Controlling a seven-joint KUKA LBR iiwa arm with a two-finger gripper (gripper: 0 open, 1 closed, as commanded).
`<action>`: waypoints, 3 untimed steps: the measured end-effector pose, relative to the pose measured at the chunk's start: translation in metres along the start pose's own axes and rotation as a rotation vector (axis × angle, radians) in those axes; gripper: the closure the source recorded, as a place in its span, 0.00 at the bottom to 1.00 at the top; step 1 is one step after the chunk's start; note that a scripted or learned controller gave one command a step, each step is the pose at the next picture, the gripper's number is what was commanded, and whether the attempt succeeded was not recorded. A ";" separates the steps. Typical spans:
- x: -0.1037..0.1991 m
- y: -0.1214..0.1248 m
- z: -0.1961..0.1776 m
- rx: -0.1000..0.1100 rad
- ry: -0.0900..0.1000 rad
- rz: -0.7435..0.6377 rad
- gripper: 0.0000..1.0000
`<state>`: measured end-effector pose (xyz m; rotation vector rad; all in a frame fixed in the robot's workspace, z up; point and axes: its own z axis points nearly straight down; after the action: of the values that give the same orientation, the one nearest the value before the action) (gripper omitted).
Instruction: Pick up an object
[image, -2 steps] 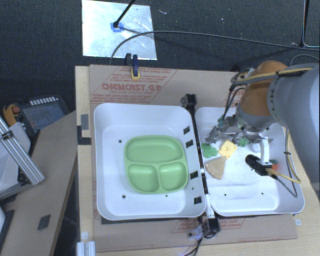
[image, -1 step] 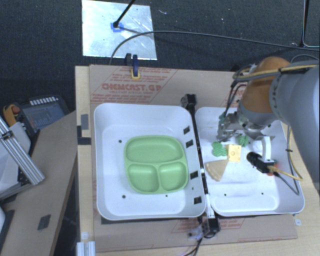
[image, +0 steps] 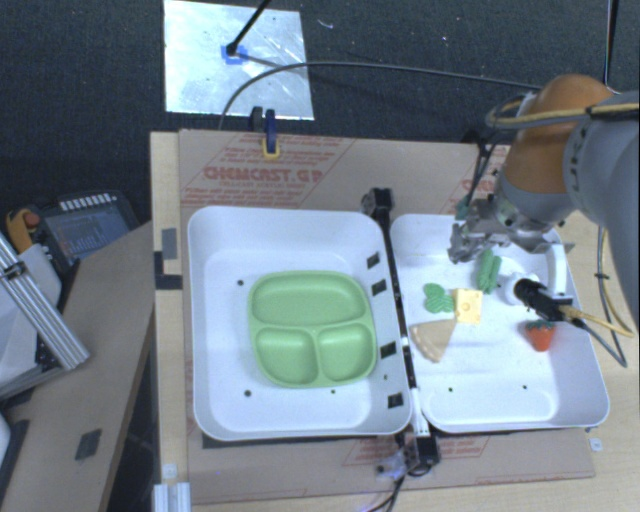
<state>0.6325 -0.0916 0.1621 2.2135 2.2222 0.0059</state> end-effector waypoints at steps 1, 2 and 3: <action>-0.002 0.000 -0.065 -0.002 0.000 -0.001 1.00; -0.002 0.001 -0.077 0.003 0.001 -0.001 1.00; 0.053 -0.024 -0.067 0.007 0.002 -0.003 1.00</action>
<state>0.6083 -0.0388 0.2287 2.2142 2.2306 0.0002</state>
